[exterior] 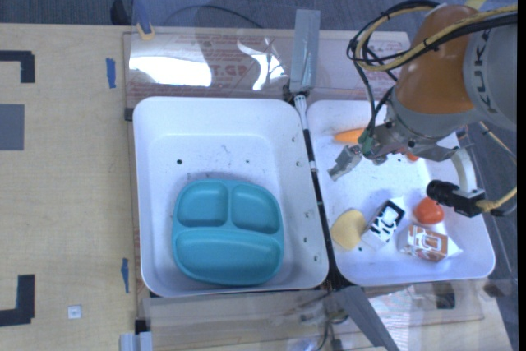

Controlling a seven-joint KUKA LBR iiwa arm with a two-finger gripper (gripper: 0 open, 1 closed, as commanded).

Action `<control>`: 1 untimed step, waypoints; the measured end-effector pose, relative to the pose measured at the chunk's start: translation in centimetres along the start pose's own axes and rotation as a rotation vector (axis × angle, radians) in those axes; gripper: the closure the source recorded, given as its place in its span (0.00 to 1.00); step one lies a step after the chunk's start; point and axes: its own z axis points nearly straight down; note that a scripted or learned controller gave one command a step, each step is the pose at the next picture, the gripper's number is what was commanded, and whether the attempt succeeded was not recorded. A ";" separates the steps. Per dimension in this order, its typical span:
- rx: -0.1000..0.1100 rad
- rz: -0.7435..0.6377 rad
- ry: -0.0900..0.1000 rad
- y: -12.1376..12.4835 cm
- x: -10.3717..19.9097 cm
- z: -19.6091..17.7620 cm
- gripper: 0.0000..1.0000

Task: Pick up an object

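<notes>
The right bin [485, 259] holds an orange carrot-like piece [348, 135] near its back left. At its front lie a yellow lump [348, 228], a black-and-white box [385, 222], a red-orange tomato-like ball [428, 211] and a brown-and-white packet [424, 242]. My gripper [346, 163] hangs over the left part of the right bin, just in front of the carrot piece and above the yellow lump. Nothing shows between its fingers.
The left bin [156, 127] holds a teal divided plate [228, 233] in its front half. A grey divider post [304, 53] stands at the back between the bins. Black and yellow cables [386, 29] loop around the orange wrist band [436, 70].
</notes>
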 end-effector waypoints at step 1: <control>-0.007 -0.020 -0.005 -4.8 -3.1 -0.4 0.00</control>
